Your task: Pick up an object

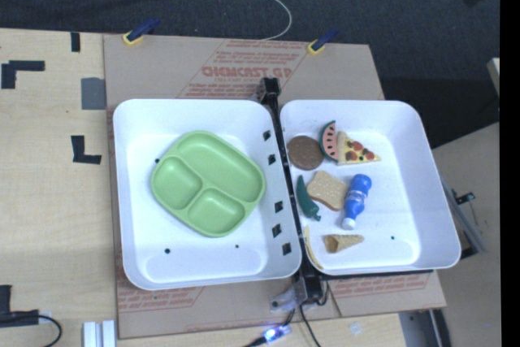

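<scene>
Camera view from above: a small blue and white toy bottle (356,200) lies on its side near the middle of the right bin (422,142), long axis running from the bin's far edge toward its near edge, cap end nearer. Touching its left side is a bread slice (327,188); beyond lie a pizza slice (357,149), watermelon wedge (328,140), brown cookie (305,152), green pepper (307,200) and cone (343,242). The left bin (134,122) holds a green divided plate (208,184). Loose scattering suggests random grasp targets. I cannot tell the end effector's state.
</scene>
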`<state>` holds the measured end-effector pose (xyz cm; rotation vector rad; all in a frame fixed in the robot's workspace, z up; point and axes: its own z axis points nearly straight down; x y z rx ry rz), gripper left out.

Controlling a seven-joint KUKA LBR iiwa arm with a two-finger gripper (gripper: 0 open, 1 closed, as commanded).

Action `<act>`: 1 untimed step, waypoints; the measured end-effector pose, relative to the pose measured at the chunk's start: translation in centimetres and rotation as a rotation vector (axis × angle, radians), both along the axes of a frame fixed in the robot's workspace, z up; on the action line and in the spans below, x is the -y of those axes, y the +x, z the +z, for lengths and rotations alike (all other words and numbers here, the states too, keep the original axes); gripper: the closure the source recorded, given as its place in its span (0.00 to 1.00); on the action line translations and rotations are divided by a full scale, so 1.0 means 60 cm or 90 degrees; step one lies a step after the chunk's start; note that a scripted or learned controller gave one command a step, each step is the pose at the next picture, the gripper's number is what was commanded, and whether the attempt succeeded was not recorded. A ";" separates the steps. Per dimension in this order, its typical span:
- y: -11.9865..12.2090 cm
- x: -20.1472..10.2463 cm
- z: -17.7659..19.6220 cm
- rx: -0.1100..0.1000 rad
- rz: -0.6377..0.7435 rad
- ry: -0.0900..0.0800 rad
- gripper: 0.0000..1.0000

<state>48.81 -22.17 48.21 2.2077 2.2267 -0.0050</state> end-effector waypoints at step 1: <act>0.001 -0.001 0.016 0.000 0.001 0.000 1.00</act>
